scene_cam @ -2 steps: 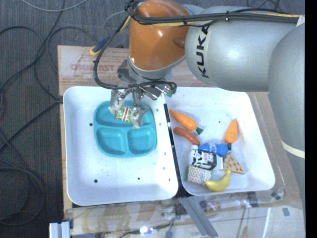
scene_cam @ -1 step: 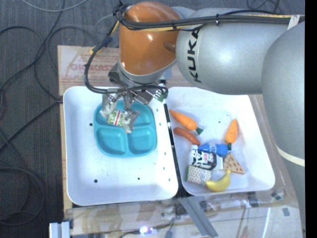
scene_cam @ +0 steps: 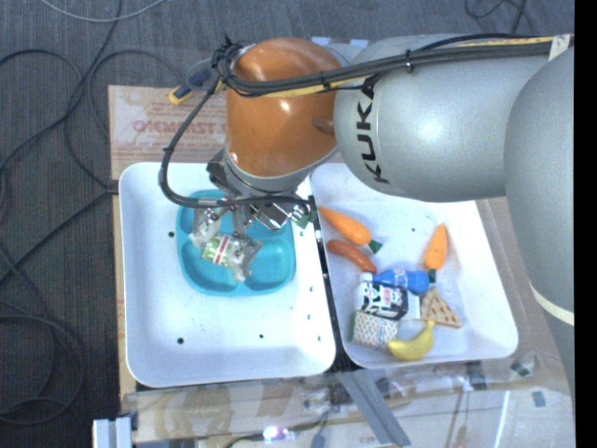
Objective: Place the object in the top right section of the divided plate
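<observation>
You're looking down on a dark grey carpeted floor [scene_cam: 65, 110] strewn with thin black cables [scene_cam: 37, 250] — one pale cable [scene_cam: 89, 7] loops near the top left — and on it sits a bench faced with printed brown cardboard [scene_cam: 154, 129].

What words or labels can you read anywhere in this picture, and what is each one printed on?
"KUKA": black letters on the grey arm, running down its side.
Red print on the cardboard sheet behind the left bin: too blurred to read.
Black and white pattern on the small carton in the right bin: no letters legible.
Wrapper of the packet over the blue plate: too small to read.
</observation>
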